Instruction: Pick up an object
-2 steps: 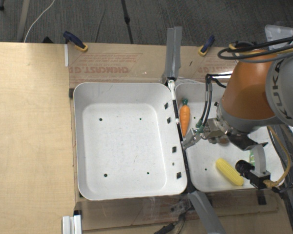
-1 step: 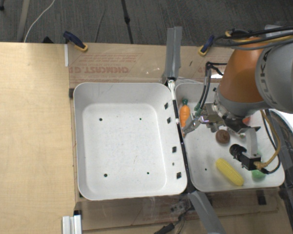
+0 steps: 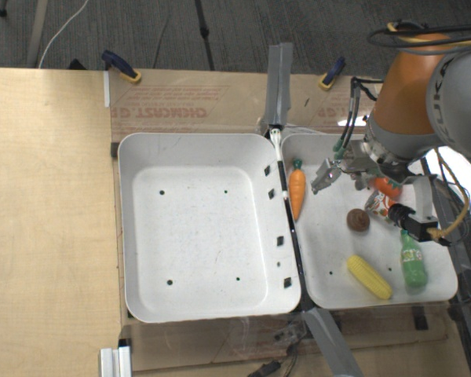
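Note:
The right bin [image 3: 330,281] holds several items. An orange carrot [image 3: 297,192] lies along its left wall. A brown round object [image 3: 358,221] sits mid-bin, a yellow corn cob [image 3: 369,277] near the front, and a green bottle [image 3: 413,261] at the right. A small red and white item [image 3: 385,195] lies partly under the wrist. My gripper [image 3: 348,188] hangs low over the back of this bin, between the carrot and the red item. Its fingers [image 3: 323,177] stand spread apart, open, with nothing between them.
The left bin [image 3: 133,226] lies beside the right one, split from it by a shared rim with black clips [image 3: 282,203]. Grey brackets stand at the back and front of that divide. Cables hang off the wrist at the right bin's far side.

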Tool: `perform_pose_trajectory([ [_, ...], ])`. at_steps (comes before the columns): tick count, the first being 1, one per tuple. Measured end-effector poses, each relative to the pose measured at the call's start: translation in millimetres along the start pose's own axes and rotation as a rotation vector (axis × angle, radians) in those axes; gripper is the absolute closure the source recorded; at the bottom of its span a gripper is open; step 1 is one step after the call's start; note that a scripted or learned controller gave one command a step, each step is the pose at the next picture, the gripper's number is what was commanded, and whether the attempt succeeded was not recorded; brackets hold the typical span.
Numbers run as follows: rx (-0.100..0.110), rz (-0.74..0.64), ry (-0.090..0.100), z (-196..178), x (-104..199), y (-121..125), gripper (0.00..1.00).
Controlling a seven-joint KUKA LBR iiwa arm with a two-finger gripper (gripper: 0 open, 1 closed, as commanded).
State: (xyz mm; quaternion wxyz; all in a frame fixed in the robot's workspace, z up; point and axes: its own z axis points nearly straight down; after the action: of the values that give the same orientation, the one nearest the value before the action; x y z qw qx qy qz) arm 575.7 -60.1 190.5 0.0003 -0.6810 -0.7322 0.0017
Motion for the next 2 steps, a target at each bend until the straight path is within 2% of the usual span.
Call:
perform_pose_trajectory([
  [1,0.0,-0.006,0.0,-0.1,47.7,41.4,0.0],
  [2,0.0,-0.005,0.0,-0.1,47.5,41.4,0.0],
])
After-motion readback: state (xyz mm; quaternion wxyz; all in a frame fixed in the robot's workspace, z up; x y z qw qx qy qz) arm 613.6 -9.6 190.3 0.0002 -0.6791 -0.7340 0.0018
